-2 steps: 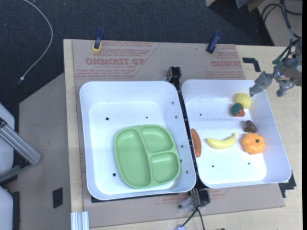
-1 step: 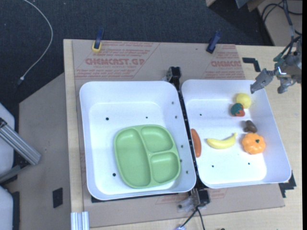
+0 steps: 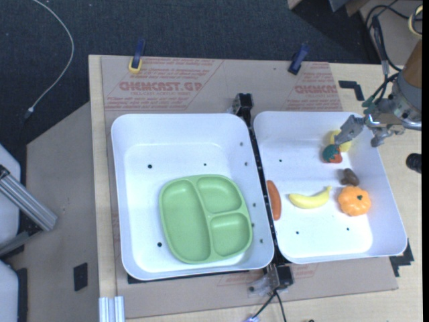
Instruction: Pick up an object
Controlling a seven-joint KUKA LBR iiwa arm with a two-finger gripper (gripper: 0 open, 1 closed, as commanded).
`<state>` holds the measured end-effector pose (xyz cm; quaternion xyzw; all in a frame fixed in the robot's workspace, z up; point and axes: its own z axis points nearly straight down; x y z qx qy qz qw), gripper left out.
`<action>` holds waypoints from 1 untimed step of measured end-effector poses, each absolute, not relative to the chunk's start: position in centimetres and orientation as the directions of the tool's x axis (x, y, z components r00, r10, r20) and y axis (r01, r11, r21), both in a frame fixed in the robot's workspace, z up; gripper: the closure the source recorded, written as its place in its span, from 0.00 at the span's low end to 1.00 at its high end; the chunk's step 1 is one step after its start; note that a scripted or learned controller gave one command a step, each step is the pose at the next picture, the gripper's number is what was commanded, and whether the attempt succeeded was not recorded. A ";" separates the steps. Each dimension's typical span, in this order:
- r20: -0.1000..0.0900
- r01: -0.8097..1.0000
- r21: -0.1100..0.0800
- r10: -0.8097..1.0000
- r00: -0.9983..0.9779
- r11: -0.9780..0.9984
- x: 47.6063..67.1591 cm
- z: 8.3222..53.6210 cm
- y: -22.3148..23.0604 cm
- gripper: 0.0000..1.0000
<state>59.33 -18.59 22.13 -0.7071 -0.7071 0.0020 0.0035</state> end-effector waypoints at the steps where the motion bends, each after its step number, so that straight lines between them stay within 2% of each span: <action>1: 0.001 1.000 -0.006 1.000 0.000 0.000 59.4 17.8 -18.9 0.00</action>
